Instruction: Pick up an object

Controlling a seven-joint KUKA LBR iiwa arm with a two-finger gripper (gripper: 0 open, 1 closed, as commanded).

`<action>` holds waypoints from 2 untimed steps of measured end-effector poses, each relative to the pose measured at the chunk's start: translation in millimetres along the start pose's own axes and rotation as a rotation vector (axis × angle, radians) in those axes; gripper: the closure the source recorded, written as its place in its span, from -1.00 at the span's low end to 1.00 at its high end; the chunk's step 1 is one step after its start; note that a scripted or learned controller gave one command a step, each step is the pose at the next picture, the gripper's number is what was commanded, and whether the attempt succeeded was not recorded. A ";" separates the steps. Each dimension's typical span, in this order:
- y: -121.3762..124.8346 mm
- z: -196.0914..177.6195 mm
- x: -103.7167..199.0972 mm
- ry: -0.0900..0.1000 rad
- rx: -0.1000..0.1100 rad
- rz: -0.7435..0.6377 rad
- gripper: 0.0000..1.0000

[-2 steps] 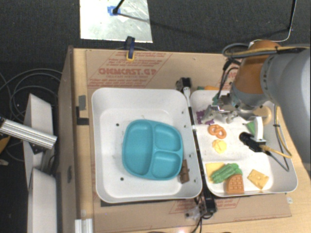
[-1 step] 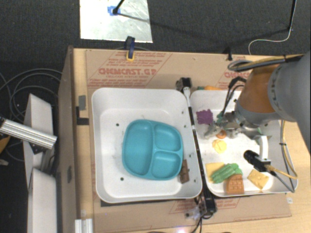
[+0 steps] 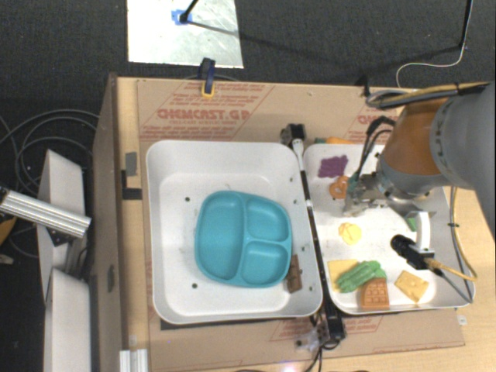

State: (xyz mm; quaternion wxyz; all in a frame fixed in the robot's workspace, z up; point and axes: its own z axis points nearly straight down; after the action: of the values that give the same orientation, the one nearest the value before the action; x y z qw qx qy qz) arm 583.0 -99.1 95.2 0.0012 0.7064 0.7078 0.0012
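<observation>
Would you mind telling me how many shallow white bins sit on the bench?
2. The left shallow white bin holds a teal divided plastic plate; the right shallow white bin holds small toy foods, some possibly hidden under the arm.

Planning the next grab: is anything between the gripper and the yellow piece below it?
Nothing visible. The gripper sits in the right bin, and bare white floor separates it from the yellow piece. An orange piece lies beside the gripper, off that path.
</observation>
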 end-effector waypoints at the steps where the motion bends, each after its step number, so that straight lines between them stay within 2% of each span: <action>1: -0.2 0.5 0.1 0.000 0.001 0.000 -1.00; 2: 87.4 10.0 10.0 -0.001 -0.006 -0.005 -1.00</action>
State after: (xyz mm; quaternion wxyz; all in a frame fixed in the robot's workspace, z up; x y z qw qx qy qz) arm 670.4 -89.0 85.5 0.0034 0.7047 0.7095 0.0029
